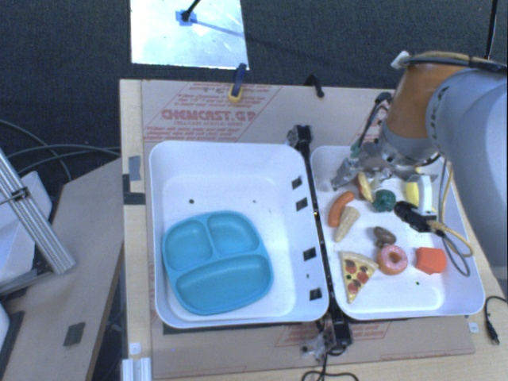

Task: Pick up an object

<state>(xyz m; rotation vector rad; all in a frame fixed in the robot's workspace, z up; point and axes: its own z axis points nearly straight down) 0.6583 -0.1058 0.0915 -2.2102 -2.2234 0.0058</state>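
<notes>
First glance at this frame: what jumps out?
The arm fills the upper right, its gripper down at the far end of the right bin. That bin holds a scatter of toy food: pizza slice, donut, carrot, orange block. In the left bin, a blue divided tray lies alone.

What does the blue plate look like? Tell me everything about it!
The blue plate is a light blue tray with rounded corners that looks like smooth plastic. Raised ridges split it into three sections: two small ones at the far side and one long one at the near side. Nothing lies in any section. It rests flat, turned a little askew, on the floor of the left white bin, toward the bin's near left corner.
</notes>
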